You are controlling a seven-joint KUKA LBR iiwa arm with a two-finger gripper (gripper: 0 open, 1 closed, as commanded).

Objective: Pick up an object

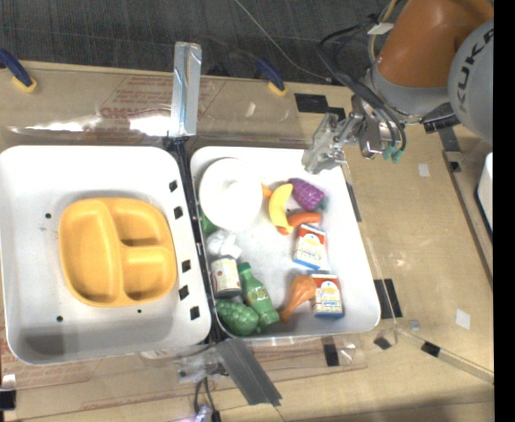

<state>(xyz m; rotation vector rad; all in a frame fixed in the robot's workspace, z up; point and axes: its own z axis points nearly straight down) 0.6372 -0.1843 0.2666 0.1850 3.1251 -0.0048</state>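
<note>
So you're right at the start of this one, as far as I can judge. The gripper [321,155] is hanging over the top right corner of the right bin [363,262], above the rim, and I don't see anything between its fingers. Whether they're spread or closed, honestly can't tell from this angle, the metal bits blur together.

All the candidates are in that right bin. Closest to the gripper is the purple grape bunch [308,192], with the banana [279,206] touching its left side and something orange, maybe a carrot [303,219], just under it. Below those there's a small juice carton [310,246], a second carton [327,294] lower down, and a drumstick-looking toy [296,295] beside it. On the left side of the bin you've got a white plate or lid [230,192], a small can [226,277], a green bottle [257,292] and a green bumpy veggie [238,316]. The left bin [11,236] has a yellow divided tray [117,250] in it.

My read: still the approach step, nothing picked. The next move would be to come down onto one item. The grapes are nearest, but they're crowded by the banana, so you'd need the fingers lined up to avoid grabbing both. The top carton sits a bit more apart and might be the cleaner grab.
</note>
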